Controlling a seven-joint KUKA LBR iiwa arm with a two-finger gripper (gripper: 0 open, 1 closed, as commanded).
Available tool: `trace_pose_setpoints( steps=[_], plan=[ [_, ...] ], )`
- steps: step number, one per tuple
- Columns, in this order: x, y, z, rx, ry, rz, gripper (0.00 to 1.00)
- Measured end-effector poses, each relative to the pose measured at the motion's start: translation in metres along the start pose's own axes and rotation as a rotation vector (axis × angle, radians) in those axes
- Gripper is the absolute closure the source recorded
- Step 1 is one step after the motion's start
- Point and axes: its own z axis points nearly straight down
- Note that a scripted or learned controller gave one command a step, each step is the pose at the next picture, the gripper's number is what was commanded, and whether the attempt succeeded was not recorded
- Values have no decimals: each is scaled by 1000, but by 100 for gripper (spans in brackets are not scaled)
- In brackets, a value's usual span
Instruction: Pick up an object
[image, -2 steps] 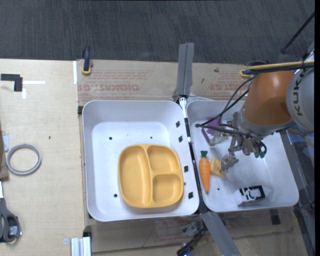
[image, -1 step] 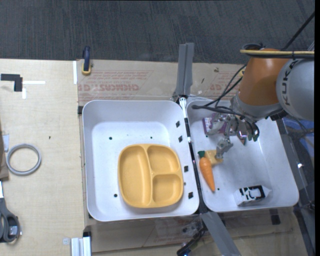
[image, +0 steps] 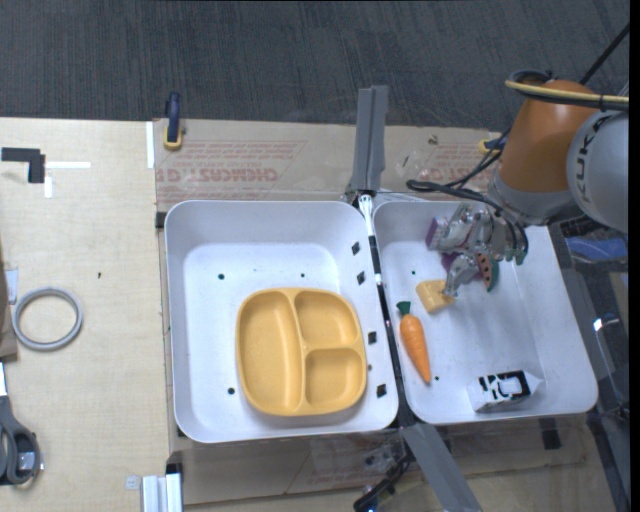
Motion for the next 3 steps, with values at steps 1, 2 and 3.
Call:
trace_pose_setpoints(
  steps=[1,2,3],
  plan=[
    [50,16,-1,-1,-17,230,0],
    [66,8,-32,-2,-17,487,0],
    [13,30,-15,-5,-17,922,0]
  ],
)
